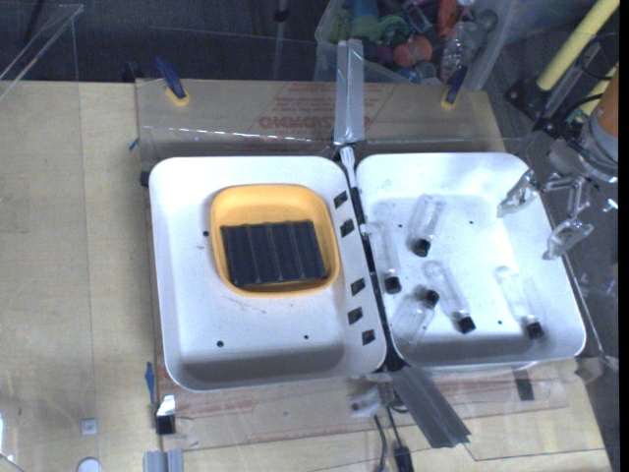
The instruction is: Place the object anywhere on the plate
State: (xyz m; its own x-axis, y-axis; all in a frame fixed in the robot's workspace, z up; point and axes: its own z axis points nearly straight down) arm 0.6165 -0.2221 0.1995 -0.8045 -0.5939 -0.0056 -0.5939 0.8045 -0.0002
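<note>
A yellow plate lies in the left bin. On it rests a dark, ribbed rectangular block, covering most of the plate's middle. My gripper hangs over the right edge of the right bin. Its two metal fingers are spread open and nothing is between them. Several clear vials with black caps lie scattered in the right bin, among them one near the back, one at the middle and one at the front right. The gripper is apart from all of them.
A raised divider with black clips separates the two bins. A clear tub of colourful toys stands behind the bench. A yellow foam tube leans at the far right.
</note>
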